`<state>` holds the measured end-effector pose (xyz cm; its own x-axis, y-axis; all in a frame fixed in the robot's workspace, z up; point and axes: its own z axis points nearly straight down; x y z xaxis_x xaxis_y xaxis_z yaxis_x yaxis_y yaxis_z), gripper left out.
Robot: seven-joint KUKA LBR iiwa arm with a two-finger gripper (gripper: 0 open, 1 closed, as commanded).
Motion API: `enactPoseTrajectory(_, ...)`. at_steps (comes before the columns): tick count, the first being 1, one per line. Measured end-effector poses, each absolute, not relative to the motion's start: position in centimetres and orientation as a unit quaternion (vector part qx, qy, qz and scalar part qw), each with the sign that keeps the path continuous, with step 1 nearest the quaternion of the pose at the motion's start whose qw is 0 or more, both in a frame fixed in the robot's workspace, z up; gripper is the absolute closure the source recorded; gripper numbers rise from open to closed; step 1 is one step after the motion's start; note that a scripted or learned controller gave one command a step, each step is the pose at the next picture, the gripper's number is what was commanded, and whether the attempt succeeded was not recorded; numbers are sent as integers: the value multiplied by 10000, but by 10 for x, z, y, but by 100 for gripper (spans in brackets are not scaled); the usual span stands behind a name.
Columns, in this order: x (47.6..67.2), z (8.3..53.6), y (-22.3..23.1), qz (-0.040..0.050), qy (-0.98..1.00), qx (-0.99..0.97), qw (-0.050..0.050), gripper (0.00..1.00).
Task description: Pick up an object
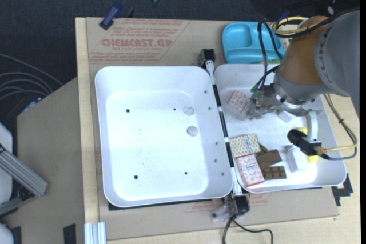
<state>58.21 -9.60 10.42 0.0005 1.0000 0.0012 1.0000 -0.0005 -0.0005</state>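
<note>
My gripper is low in the right bin, in its back half, and the grey arm with the orange band comes in from the right above it. A small pink patterned packet lies just left of the gripper, touching or nearly touching it. Nearer the front lie a pale checked packet, a red and white packet and a brown chocolate bar. A small white piece rests beside the bar.
The left bin stands against the right one, the two rims meeting along a dark strip. A light blue tray sits behind the right bin. A blue object lies at the bench's back left edge.
</note>
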Motion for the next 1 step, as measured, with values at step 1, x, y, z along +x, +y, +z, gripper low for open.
enactPoseTrajectory(1,582,104,-96,-2,-7068,-7074,8,0)
